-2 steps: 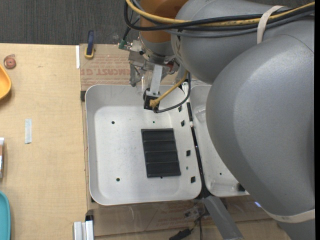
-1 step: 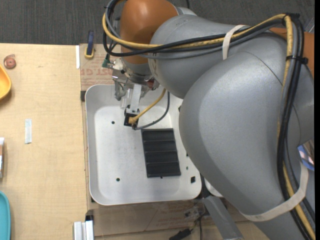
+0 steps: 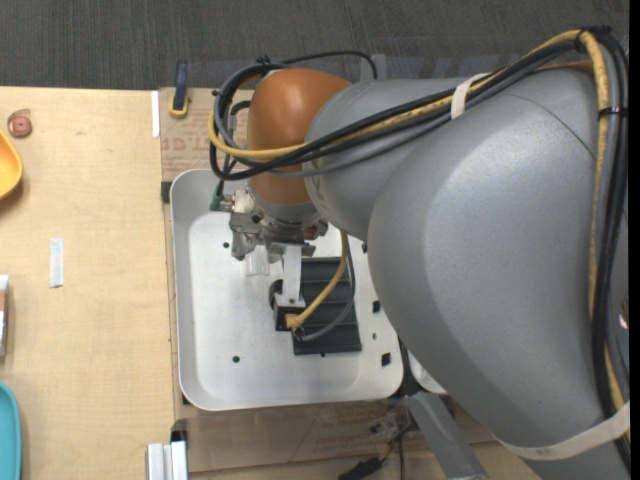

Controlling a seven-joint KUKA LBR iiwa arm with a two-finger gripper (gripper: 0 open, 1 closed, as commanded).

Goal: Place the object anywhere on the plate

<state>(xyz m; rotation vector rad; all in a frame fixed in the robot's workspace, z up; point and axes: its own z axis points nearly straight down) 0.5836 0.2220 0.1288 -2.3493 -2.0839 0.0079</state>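
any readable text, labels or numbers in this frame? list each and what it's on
None readable.
Faint reddish print on the cardboard behind the white bin: too blurred to read.
No lettering can be made out on the arm, the gripper or the wooden bench.

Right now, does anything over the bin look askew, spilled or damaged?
Nothing looks spilled or broken. The gripper hangs low inside the white bin, with the grey arm covering much of the bin. The plate and object can't be picked out, so their state can't be judged.
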